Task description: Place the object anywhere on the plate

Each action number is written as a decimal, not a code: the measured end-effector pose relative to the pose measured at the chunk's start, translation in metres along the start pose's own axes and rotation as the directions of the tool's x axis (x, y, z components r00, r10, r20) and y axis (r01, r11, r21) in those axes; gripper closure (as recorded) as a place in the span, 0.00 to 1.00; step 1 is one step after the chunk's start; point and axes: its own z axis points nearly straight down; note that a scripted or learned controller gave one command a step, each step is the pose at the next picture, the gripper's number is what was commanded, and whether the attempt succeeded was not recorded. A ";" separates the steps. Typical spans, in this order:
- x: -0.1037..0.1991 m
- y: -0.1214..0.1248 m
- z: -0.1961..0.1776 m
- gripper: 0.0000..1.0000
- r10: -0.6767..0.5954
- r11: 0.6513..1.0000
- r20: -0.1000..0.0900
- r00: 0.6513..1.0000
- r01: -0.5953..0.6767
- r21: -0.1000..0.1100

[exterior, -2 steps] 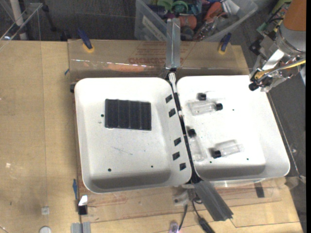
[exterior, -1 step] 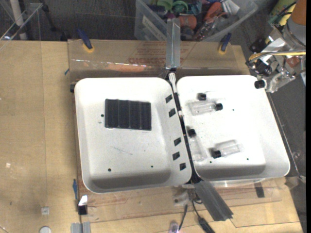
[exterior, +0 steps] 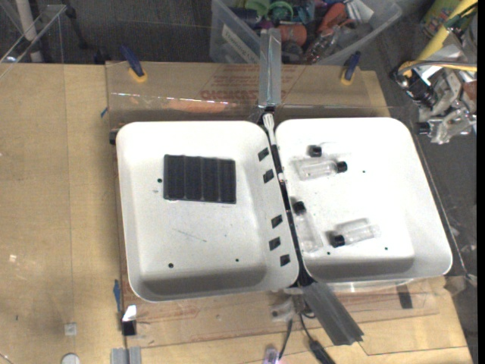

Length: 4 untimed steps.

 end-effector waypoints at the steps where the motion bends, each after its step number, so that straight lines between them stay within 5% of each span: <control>1: 0.004 0.012 -0.008 1.00 -0.060 0.998 0.000 0.998 0.060 0.000; 2: 0.033 0.003 0.011 1.00 -0.409 0.913 0.001 0.913 0.409 0.002; 3: 0.028 0.016 -0.017 1.00 -0.008 1.000 -0.001 1.000 0.008 0.001; 4: 0.028 0.023 -0.031 1.00 -0.068 0.998 0.000 0.998 0.068 0.000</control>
